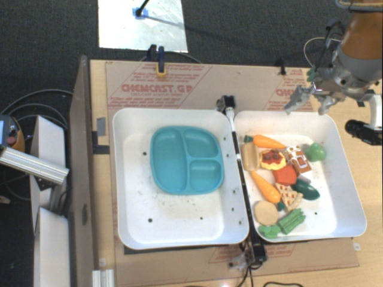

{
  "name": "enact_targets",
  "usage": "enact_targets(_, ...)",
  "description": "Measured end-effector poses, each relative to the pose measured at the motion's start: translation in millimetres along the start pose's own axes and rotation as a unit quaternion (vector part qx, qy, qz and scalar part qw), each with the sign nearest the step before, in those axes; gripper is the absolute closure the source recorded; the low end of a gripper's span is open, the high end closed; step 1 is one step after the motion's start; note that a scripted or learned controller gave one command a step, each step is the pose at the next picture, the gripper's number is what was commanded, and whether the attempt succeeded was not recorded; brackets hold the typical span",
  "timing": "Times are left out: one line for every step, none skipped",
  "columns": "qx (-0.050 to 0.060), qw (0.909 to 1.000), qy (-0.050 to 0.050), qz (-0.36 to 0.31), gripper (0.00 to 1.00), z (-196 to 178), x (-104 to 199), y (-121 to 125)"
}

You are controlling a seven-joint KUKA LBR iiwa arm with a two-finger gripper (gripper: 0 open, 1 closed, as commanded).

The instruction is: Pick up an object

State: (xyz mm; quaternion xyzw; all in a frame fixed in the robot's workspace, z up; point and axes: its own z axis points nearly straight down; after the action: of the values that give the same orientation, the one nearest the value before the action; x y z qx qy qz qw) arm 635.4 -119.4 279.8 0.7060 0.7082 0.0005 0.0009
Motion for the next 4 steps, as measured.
enact_targets(0.002,1.0000,0.001,-0.001,0.00,92.3,25.6,-7.9)
enact_targets(-0.004,1.0000,-0.001,0.001,0.00,180.8,22.1,3.5)
enact_targets(-0.004,1.0000,-0.002,0.001,0.00,191.3,17.6,-6.2)
enact_targets(0.010,0.9999,0.004,-0.003,0.00,194.5,5.7,32.0)
